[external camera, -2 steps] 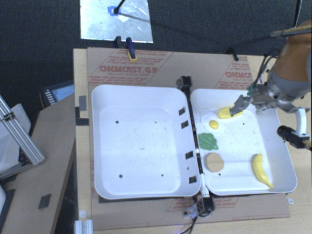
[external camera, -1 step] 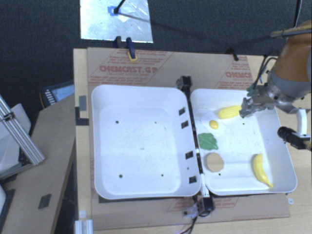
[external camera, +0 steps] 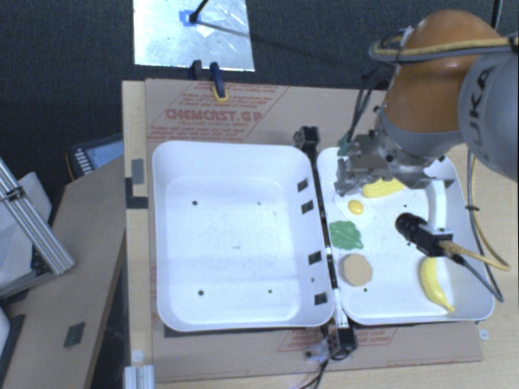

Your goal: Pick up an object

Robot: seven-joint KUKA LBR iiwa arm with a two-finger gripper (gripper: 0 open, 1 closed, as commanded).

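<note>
My gripper hangs low over the far left part of the right bin. Just to its right lies a yellow piece, partly hidden under the wrist. A small round yellow-and-white thing sits right below the gripper. Nearer the camera lie a green leafy piece and a tan round disc. A yellow banana rests near the bin's front right corner. A long white piece lies to the right, behind the arm.
The left bin stands beside the right one, the two joined by a black clipped divider. A cardboard sheet lies under both. A shiny foil square lies beyond the bench.
</note>
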